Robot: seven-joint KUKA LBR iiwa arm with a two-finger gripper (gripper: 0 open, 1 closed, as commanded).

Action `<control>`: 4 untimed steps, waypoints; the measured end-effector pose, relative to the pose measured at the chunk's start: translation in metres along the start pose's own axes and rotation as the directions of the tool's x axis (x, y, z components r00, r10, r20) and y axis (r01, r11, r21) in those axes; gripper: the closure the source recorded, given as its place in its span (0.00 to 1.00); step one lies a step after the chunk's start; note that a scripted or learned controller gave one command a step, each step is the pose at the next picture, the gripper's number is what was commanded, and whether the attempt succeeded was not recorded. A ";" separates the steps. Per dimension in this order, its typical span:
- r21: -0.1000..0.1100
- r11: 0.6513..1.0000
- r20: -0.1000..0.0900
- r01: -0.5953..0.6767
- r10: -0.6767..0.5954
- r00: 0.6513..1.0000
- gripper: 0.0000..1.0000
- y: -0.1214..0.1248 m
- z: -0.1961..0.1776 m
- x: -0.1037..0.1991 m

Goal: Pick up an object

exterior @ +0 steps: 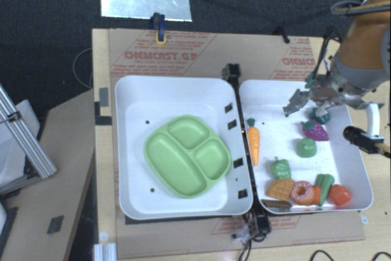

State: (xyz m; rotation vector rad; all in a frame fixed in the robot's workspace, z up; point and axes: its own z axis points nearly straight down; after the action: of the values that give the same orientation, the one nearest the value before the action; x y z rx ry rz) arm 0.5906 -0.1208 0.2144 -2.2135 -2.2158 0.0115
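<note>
I see the fingers (299, 101) spread, pinching nothing, over the right bin (269, 95). Nearest them: teal toy (320, 114) and grapes (315, 130), just right and below. Further down, green ball (306, 147), carrot (253, 142), donut (302, 192). Far left: green plate (186, 156).
</note>
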 end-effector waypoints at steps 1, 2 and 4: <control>-0.014 1.000 0.002 0.003 -0.002 1.000 0.00 0.002 -0.008 0.000; -0.010 1.000 0.001 0.000 0.000 1.000 0.00 0.002 0.054 -0.002; -0.012 1.000 0.002 0.000 0.000 1.000 0.00 0.008 0.130 -0.001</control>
State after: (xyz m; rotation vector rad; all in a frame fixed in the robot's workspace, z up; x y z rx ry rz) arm 0.5966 -0.1213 0.0844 -2.2205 -2.2225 -0.0002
